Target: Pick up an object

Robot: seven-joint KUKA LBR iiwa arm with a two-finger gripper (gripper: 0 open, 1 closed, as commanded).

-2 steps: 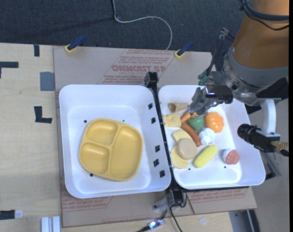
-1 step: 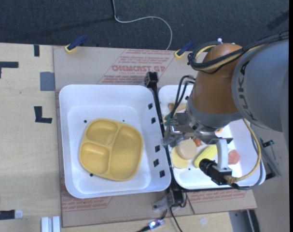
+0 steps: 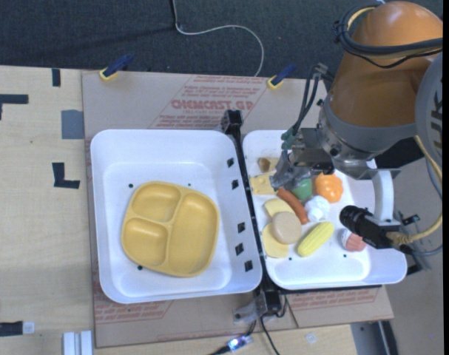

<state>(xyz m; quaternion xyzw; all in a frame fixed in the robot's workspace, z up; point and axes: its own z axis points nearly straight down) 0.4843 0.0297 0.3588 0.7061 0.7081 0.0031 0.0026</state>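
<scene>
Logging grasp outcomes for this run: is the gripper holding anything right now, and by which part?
Cannot be told. The gripper is down among the toy food in the right bin, and its wrist hides whether anything sits between the fingers.

Light: we see even, bright overhead lighting.
Shadows: soft and faint beside the yellow tray (image 3: 169,228).
Glare: a sheen on the orange band (image 3: 390,65).
Sharpness: we find small toys slightly soft.

Two white bins (image 3: 106,198) are seen on brown cardboard (image 3: 135,102) printed with red lettering. A yellow divided plate (image 3: 169,228) is held in the left bin. In the right bin, at three o'clock from the plate, a yellow corn cob (image 3: 315,238), an orange fruit (image 3: 328,188), a green piece (image 3: 303,189) and an orange-red carrot (image 3: 291,204) are found.
</scene>
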